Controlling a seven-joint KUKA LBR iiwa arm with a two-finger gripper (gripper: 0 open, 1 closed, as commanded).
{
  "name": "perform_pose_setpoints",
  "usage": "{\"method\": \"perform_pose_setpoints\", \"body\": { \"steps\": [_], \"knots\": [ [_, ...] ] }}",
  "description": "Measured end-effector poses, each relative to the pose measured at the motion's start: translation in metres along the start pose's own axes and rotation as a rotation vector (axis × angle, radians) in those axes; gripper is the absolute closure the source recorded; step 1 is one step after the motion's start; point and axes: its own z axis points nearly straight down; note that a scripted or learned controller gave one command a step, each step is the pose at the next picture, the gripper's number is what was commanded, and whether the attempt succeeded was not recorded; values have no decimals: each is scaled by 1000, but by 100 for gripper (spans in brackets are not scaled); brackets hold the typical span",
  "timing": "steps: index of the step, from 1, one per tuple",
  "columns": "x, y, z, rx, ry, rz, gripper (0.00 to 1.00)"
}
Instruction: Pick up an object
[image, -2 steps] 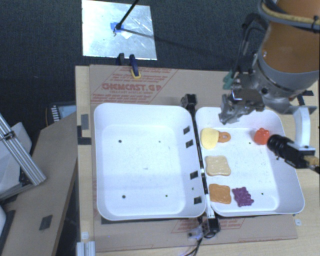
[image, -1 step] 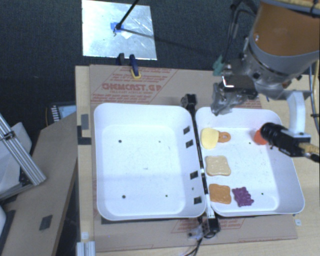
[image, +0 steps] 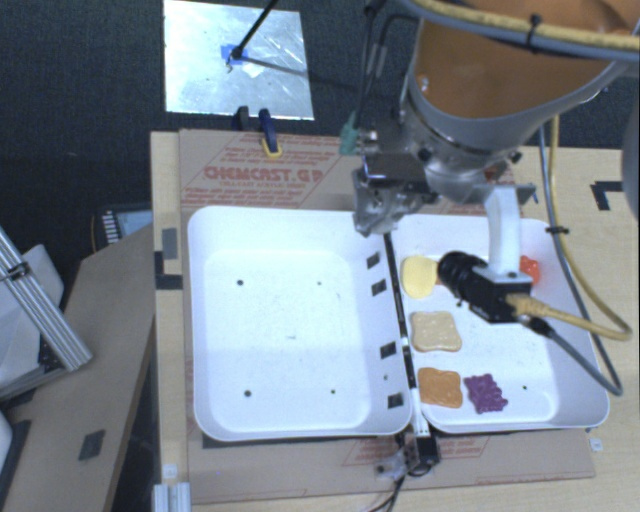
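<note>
**Reach stage, nothing lifted yet**

Pincer (image: 378, 222) hanging above the divider between the two bins, near its far end. Cannot tell the pincer's state from this angle. Still to do: choose a target, shift over the right bin (image: 570, 385), descend.

Count, right of the divider: one yellow piece (image: 418, 277) nearest the pincer, one pale toast slice (image: 437, 331), one brown slice (image: 440, 387), one purple cluster (image: 486, 393), one red-orange bit (image: 529, 268) partly hidden behind the arm's black fitting.

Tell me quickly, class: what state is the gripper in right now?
Gripper: cannot be told; it hangs above the divider between the two bins.
</note>
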Motion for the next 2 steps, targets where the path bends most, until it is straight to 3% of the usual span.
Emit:
{"method": "perform_pose_setpoints", "body": {
  "steps": [1, 2],
  "knots": [
    [-2, 1, -42, -4, 0, 7, 100],
    [45, 20, -40, -1, -1, 4, 100]
  ]
}}
